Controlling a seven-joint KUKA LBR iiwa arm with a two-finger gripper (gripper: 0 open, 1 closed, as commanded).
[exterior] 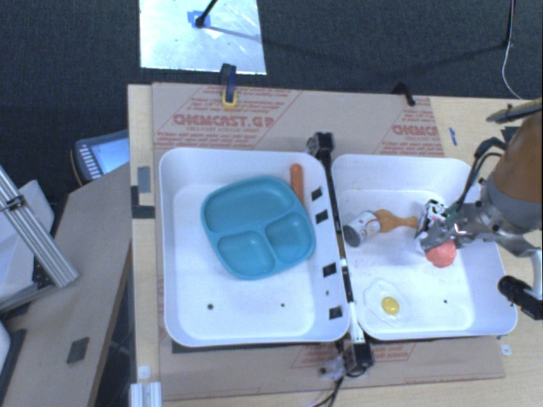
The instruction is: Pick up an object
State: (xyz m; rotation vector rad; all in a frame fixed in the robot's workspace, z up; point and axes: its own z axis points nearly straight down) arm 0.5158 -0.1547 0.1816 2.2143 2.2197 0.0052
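My gripper (435, 224) is low in the right bin (458, 316), near its right side, at the end of the grey arm (509, 202) that comes in from the right. A red-pink round object (442, 255) lies right under and against the gripper tip, partly covered by it. I cannot see whether it is gripped. Left of the gripper, a tan, elongated object (395, 220) touches a small white can-like piece (362, 227). A toy fried egg (387, 300) lies near the bin's front.
The left bin (191, 312) holds a blue divided plate (257, 226) and an orange sausage-shaped item (297, 180) by its back right wall. A black divider strip (333, 227) runs between the bins. Cardboard (254, 117) lies under both bins.
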